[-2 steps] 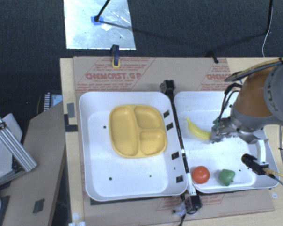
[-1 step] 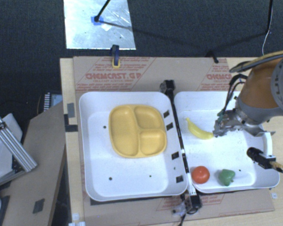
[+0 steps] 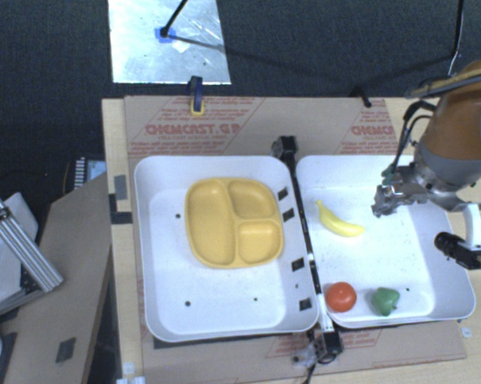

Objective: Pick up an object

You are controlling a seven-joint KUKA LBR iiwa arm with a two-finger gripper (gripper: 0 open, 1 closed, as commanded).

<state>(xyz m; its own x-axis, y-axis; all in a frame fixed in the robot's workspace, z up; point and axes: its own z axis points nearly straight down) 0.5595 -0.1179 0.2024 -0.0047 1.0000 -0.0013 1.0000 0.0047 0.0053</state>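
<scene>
my gripper (image 3: 384, 201) hovers near the banana (image 3: 340, 222) (how far open, i can't tell); its curved skin could slip out sideways.

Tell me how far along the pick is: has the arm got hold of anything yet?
Nothing looks picked yet. The yellow plastic banana, red tomato and green pepper all lie on the floor of the right white bin. The gripper hangs over that bin, right of the banana, with nothing seen between its fingers. Descending, grasping and lifting remain. The yellow divided plate sits in the left bin.
</scene>
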